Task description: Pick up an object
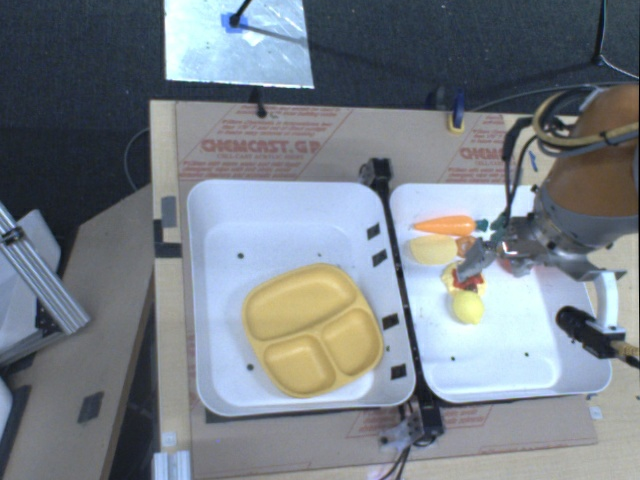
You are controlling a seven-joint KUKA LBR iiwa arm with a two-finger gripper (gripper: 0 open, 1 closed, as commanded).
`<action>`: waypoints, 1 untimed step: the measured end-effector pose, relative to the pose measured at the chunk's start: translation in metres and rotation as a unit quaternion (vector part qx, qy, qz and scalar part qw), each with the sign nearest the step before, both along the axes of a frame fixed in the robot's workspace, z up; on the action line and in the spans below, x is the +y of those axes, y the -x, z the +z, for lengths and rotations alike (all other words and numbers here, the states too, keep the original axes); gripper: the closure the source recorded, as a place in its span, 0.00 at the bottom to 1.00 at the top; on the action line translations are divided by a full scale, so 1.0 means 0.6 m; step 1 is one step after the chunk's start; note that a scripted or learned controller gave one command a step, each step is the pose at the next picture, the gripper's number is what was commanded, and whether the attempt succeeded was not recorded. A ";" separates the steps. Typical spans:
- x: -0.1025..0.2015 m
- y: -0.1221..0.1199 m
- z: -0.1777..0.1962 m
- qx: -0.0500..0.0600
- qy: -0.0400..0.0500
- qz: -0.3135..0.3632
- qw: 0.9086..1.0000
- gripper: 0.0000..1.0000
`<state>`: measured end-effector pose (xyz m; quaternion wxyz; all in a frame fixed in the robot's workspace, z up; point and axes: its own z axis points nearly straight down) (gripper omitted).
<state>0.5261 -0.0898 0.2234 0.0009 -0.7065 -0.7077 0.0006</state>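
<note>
Two shallow white plastic bins sit side by side on a brown board in the middle of the frame. The left bin (215, 268) holds a yellow three-compartment plastic tray (312, 327), lying flat in its lower centre.

The right bin (520, 358) carries a small cluster of toy food in its upper left part. An orange plastic carrot (443, 225) lies crosswise at the top of the cluster. Just below it rests a pale yellow rounded piece (432, 251). Lower and slightly right sits a yellow lemon-shaped toy (468, 309), and a small red-and-orange item (466, 281) lies touching its upper side.

The grey arm with its orange band (600, 163) comes in from the right edge of the frame, and its two-finger gripper (474, 260) reaches down over the cluster, just right of the pale yellow piece and right above the red-and-orange item. The grey fingers point down and left, but whether they are spread or closed cannot be told, nor whether anything sits between them.

A silvery square sheet (238, 28) lies at the upper left of the frame.
</note>
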 end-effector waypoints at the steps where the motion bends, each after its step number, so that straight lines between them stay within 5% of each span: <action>1: 0.004 0.006 -0.104 0.001 0.000 0.000 1.000 0.00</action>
